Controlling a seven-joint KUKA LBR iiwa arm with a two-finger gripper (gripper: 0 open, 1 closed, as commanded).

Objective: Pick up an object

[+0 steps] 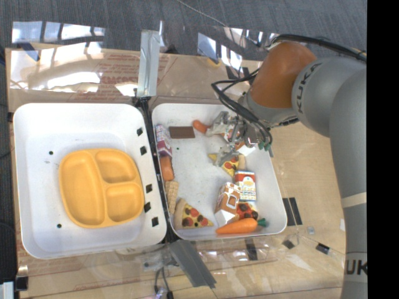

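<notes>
hand at 1 o'clock of right bin | finger state: can't tell | carrot orange, green top, at 5 o'clock

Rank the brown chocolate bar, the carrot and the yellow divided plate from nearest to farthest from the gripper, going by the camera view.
Measured from the gripper:
1. Brown chocolate bar, in the right bin's upper part, just to the gripper's left in the view.
2. Carrot, at the right bin's bottom edge.
3. Yellow divided plate, across in the left bin.
</notes>
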